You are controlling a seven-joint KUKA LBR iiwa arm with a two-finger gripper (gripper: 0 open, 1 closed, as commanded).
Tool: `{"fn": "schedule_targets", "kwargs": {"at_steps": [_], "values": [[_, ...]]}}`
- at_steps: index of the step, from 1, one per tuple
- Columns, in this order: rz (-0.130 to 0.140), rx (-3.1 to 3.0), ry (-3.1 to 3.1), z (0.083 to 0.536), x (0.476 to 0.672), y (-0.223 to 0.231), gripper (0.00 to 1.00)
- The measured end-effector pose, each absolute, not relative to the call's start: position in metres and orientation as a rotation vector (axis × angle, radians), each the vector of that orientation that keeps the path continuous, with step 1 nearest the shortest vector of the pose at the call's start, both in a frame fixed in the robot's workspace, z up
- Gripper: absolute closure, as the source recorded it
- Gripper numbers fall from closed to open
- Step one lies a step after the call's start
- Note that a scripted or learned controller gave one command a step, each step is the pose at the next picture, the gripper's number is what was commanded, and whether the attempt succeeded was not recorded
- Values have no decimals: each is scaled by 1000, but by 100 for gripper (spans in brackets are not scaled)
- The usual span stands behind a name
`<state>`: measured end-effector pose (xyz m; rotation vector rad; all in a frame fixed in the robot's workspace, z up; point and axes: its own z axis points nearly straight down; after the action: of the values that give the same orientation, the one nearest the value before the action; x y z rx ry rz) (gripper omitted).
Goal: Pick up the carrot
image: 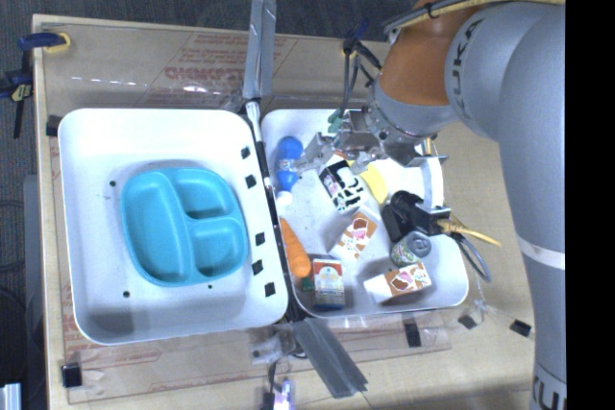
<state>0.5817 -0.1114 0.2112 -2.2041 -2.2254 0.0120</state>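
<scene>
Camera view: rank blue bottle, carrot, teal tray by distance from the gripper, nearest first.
Measured from the gripper, at the right bin's upper middle:
1. Blue bottle, just to its left, by the bin's left wall.
2. Carrot, lower down along that same wall.
3. Teal tray, across the divider in the left bin.

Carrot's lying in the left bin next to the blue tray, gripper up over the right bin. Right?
Not quite. In the camera view the carrot lies in the right bin, along its left wall; the blue tray sits in the left bin. The gripper is over the right bin.
</scene>
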Motion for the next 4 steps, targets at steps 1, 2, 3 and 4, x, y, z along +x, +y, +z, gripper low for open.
{"fn": "schedule_targets", "kwargs": {"at_steps": [1,2,3,4], "values": [[-13,-2287,-2166,133,553,-107,0],[-72,-2434,-2028,127,518,-109,0],[7,-2339,-2088,163,512,-110,0],[8,-2267,-2185,121,492,-111,0]]}}
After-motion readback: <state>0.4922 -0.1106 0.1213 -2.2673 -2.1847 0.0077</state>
